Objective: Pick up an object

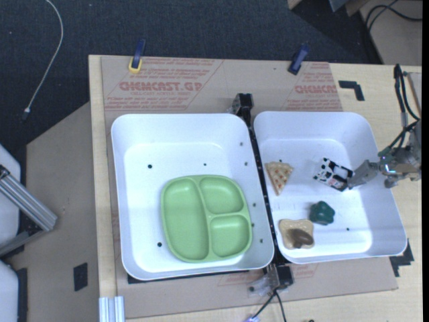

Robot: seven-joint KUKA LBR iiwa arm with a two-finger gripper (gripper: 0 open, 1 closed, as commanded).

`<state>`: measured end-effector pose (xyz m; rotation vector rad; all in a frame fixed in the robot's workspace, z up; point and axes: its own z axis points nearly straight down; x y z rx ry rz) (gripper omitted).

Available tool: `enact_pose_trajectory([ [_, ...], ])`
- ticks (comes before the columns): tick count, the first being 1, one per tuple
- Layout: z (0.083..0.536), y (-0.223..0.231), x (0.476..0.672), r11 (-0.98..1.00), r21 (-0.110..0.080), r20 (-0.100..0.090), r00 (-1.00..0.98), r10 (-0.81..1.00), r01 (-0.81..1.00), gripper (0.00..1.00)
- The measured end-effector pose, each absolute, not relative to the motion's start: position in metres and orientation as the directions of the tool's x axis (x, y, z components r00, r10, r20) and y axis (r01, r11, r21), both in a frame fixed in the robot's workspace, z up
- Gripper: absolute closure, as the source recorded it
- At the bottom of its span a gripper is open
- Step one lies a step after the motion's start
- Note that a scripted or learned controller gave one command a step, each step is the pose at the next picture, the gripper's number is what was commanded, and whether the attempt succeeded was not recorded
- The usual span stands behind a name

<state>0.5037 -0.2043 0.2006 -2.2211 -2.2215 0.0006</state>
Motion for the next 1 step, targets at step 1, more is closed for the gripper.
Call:
enact_pose_trajectory([
  [1,0.1535,-0.1999,0.4954,0.000,-0.006,0.003,0.000,1.000,1.000,0.00],
])
